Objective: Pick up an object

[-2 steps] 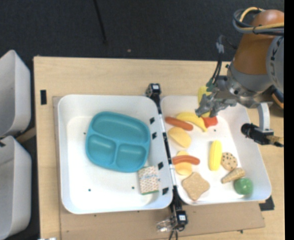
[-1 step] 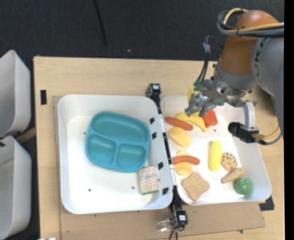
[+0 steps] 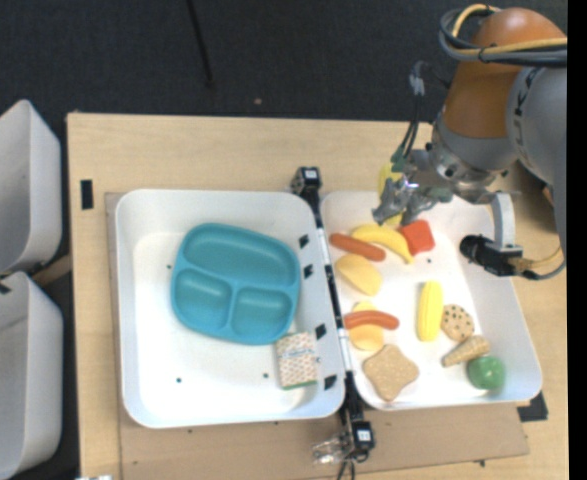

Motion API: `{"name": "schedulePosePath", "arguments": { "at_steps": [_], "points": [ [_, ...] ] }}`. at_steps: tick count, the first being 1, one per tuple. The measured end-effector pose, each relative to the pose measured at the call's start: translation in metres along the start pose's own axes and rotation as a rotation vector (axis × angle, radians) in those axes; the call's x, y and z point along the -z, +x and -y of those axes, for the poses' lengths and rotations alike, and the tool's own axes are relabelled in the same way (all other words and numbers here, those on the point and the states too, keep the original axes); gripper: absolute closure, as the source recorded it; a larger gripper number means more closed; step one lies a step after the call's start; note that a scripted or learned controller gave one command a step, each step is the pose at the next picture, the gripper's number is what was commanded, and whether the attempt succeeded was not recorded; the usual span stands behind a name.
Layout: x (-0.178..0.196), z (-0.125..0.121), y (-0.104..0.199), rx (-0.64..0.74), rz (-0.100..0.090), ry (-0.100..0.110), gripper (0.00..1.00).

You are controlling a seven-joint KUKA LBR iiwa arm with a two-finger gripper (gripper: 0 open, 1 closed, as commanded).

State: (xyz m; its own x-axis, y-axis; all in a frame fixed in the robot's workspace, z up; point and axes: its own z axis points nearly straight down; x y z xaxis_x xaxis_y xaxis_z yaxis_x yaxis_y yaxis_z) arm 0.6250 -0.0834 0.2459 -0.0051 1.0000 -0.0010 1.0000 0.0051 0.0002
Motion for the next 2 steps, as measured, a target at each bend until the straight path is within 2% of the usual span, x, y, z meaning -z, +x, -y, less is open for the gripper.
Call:
{"name": "schedulePosePath", "arguments": {
  "at_steps": [1, 2],
  "points": [
    [-0.0166, 0.0038, -0.0053, -0.005, 0.001, 0.002, 1.00],
    [-0.0162, 0.0079, -0.0105, -0.006, 0.001, 0.004, 1.00]
  ]
}}
